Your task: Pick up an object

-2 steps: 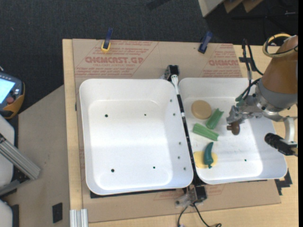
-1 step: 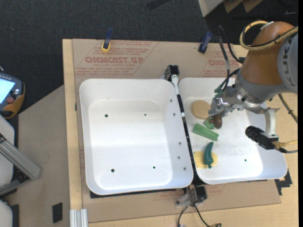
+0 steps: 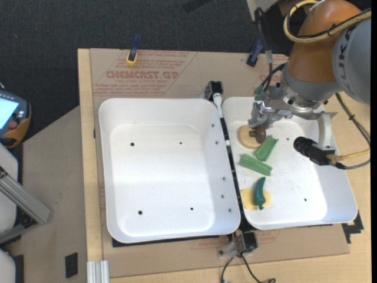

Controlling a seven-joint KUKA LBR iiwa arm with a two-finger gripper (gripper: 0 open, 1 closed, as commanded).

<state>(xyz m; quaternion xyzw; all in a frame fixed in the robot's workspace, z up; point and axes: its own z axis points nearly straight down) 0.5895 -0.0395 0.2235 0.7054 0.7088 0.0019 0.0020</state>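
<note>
The gripper is low in the right bin, at the bin's far left part, directly above a round tan disc. Its metal tip overlaps the disc's upper right edge. From this slanted view I cannot tell whether it is spread or pressed together, nor whether it touches the disc; the tip is small and partly lost against the wrist hardware.

Just beside the gripper, on its near right side, lies a light green block, tilted, its upper end close to the tip. Nearer the camera from there is a second, darker green block, which appears to touch or nearly touch the first. Farther toward the camera, well apart from the gripper, a teal curved piece rests across a yellow piece. A black fitting on the arm hangs to the gripper's right.

The left bin sits beyond the dividing rims, to the gripper's left.

Judgement: the step in hand is the descent or the grasp on the disc; nothing is visibly lifted. The next move calls for a firm pinch across the disc, then a straight rise. The flat disc offers little purchase, and the neighbouring green block may be nudged.
</note>
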